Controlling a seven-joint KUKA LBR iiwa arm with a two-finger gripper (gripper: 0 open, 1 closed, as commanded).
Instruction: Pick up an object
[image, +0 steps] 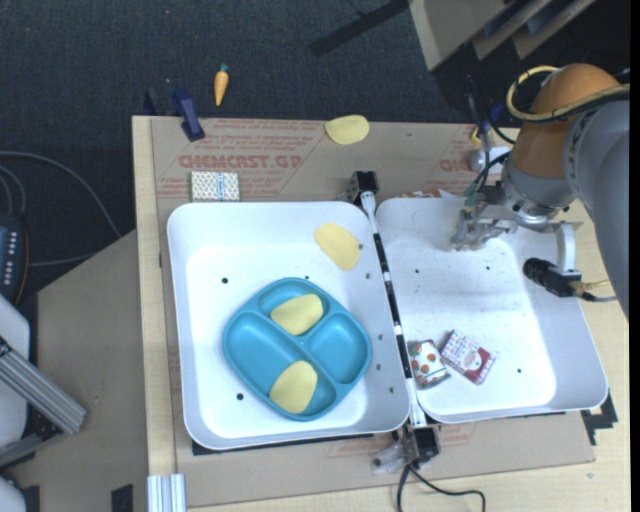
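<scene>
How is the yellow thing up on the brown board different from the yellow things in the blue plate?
The yellow piece on the board lies outside both bins; the two yellow pieces sit in separate compartments of the blue plate in the left bin. It looks paler and flatter. All are yellow and rounded.

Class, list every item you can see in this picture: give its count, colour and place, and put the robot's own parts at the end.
bins: 2, white, side by side on the bench
tray: 1, blue, left bin
yellow pieces: 4; two in the tray, one in the left bin's far corner, one on the bench beyond
packets: 2, red and white, right bin's near side
carrot: 1, orange, floor beyond the bench
card: 1, patterned, bench beyond the left bin
arm: 1, grey with orange band, right
gripper: 1, over the right bin's far side
</scene>
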